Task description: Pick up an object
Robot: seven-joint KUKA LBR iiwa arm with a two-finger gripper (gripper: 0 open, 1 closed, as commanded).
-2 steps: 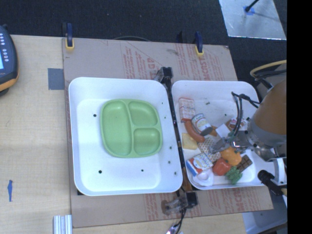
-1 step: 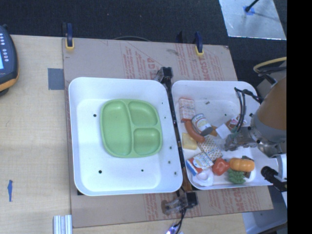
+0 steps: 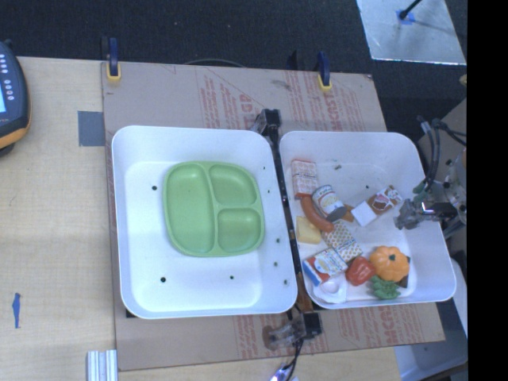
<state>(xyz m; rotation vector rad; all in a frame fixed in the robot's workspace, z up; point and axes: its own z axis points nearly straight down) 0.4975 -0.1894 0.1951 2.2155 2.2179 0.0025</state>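
Toy pumpkin (image 3: 390, 262) by right bin's (image 3: 432, 284) near rim | gripper (image 3: 414, 213) at that bin's right edge, over bare floor; opening cannot be told, nothing seen held | green divided plate (image 3: 213, 208) in left bin (image 3: 135, 284), bare margin all round

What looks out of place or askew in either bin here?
Nothing looks spilled or damaged. The right bin holds its toy food in a loose jumble toward its near-left corner, with the orange pumpkin at the near edge. The green divided plate lies flat in the left bin.
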